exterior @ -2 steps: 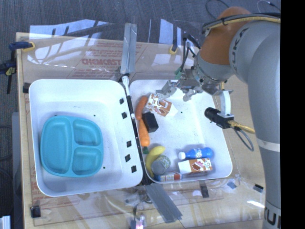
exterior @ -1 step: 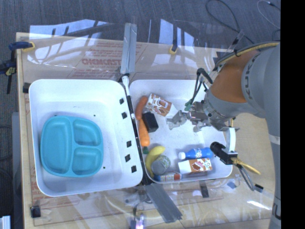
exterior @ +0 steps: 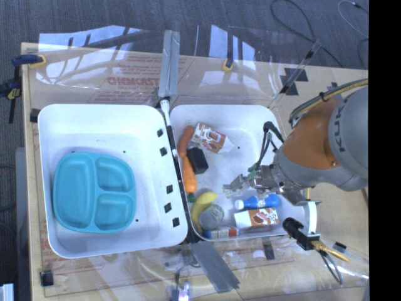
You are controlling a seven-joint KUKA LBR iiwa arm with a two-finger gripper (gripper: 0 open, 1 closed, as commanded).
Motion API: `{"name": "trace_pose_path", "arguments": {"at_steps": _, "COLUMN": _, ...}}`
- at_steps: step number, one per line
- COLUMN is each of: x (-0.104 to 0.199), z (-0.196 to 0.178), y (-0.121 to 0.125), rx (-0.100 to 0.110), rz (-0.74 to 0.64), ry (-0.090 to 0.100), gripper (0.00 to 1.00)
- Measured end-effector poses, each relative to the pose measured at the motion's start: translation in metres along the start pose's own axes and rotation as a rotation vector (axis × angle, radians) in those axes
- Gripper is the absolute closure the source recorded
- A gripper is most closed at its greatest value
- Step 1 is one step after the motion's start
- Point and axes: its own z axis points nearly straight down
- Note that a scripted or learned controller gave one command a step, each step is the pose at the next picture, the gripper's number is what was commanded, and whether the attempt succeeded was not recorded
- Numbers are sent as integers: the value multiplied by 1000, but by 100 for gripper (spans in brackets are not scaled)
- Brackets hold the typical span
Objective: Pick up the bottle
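A small white bottle with blue ends (exterior: pixel 257 202) lies on its side near the front right of the right bin (exterior: pixel 250 115). My gripper (exterior: pixel 242 184) hovers just above and to the left of it, close over the bin floor. The grey arm with its orange band (exterior: pixel 310 146) reaches in from the right. Nothing shows between the fingers.
A white tube with an orange label (exterior: pixel 255 218) lies just in front of the bottle, with a marker (exterior: pixel 220 232) by the front wall. To the left are a grey can (exterior: pixel 213 216), a yellow fruit (exterior: pixel 203 200), a carrot (exterior: pixel 189 175), a black block (exterior: pixel 197 160) and a snack pack (exterior: pixel 208 138). The left bin holds a teal divided plate (exterior: pixel 94 192).
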Motion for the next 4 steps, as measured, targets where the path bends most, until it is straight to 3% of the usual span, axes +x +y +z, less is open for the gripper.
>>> {"name": "trace_pose_path", "arguments": {"at_steps": 1, "x": -3, "z": -40, "y": -2, "rx": -4, "rz": -104, "ry": -1, "gripper": 0}}
{"name": "trace_pose_path", "arguments": {"at_steps": 2, "x": -5, "z": 46, "y": -1, "rx": -3, "rz": -83, "ry": 0, "gripper": 0}}
{"name": "trace_pose_path", "arguments": {"at_steps": 3, "x": -6, "z": -31, "y": -2, "rx": -3, "rz": -38, "ry": 0, "gripper": 0}}
{"name": "trace_pose_path", "arguments": {"at_steps": 4, "x": -3, "z": 26, "y": 4, "rx": -26, "rz": -36, "ry": -10, "gripper": 0}}
